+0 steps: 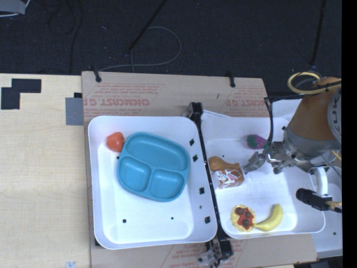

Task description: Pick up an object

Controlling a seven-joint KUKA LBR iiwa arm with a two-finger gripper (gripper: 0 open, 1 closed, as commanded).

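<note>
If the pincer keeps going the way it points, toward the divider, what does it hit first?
Probably the brown-and-white food toy in the right bin; the pincer points left at it from close by. Its height above the toy is unclear.

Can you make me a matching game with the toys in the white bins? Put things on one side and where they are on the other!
Things:
1. banana
2. blue tray
3. orange ball
4. claw

Places:
A. fills the middle of the left bin
B. front of the right bin
C. back left corner of the left bin
D. over the right bin

Pairs: 1-B, 2-A, 3-C, 4-D
</note>
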